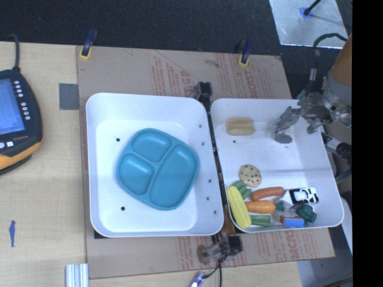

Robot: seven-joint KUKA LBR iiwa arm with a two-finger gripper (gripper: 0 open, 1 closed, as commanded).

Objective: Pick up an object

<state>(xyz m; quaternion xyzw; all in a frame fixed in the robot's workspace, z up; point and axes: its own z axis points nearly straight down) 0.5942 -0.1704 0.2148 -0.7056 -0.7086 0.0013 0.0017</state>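
Note:
My gripper (299, 124) hangs over the back right part of the right bin (317, 160). Its two fingers stand apart, open, with nothing between them. A tan bread-like piece (240, 126) lies to its left near the bin's back wall. A chocolate-chip cookie (250, 174) sits mid-bin. Along the front wall lie a yellow corn cob (238, 207), two orange carrots (267, 192) (261, 207), a black-and-white item (303, 195) and small green and blue pieces (306, 214).
The left bin (102, 130) holds a blue divided plate (158, 168). A black and orange pendant (15, 118) rests on the bench at far left. Clamps (88, 43) (243, 51) pin the cardboard sheet at the back.

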